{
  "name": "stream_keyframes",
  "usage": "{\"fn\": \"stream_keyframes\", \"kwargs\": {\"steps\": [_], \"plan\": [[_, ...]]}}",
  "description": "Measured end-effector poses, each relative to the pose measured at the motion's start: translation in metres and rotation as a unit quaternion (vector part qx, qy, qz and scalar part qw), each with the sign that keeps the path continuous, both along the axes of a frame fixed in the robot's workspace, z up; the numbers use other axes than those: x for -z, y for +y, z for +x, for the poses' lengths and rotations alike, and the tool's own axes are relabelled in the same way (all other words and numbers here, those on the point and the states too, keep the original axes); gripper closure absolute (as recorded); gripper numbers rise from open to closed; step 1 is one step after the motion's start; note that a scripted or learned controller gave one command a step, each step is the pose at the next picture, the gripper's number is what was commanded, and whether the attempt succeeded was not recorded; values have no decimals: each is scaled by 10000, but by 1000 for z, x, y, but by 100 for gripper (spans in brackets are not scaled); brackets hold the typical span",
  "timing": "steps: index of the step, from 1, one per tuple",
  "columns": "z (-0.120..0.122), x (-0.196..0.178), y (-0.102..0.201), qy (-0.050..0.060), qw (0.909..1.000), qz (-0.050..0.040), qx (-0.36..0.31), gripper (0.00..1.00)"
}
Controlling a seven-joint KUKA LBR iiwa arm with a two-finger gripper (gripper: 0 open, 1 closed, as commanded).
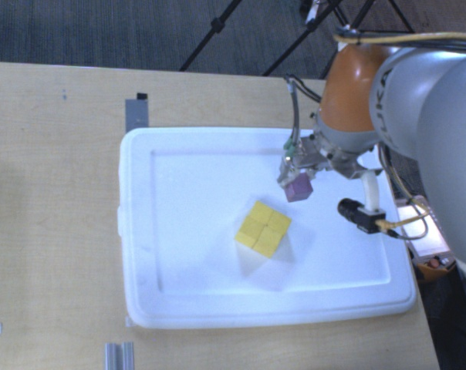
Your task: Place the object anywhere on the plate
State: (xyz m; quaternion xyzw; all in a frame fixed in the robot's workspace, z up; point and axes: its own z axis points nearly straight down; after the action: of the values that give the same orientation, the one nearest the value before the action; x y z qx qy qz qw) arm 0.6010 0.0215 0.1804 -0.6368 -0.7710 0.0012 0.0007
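At the centre right of the frame, the gripper hangs over the white bin, and a small purple block sits at its tip, apparently pinched between the fingers and lifted clear of the bin floor, though the fingers themselves are too small and dark to trace well. Just below and to the left of it, near the middle of the frame, lies a flat yellow square, scored into four quarters and turned cornerwise; I take this to be the plate. The step in hand looks like the carry: the block is up and close to the yellow square but not yet over it. The next move calls for a short shift toward the lower left of the frame, a descent until the block is just above the yellow face, and then a release. The target is small, so a poor alignment could leave the block on an edge or let it tumble off. The block is a dull mauve, roughly cubic, tilted slightly, with its upper part hidden by the gripper.
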Motion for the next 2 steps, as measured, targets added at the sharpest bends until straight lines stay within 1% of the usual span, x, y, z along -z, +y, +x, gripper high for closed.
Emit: {"fn": "stream_keyframes", "kwargs": {"steps": [1,2], "plan": [[-67,0,71,6,10000,4,95,100],[14,0,-77,-1,9998,-1,217,100]]}}
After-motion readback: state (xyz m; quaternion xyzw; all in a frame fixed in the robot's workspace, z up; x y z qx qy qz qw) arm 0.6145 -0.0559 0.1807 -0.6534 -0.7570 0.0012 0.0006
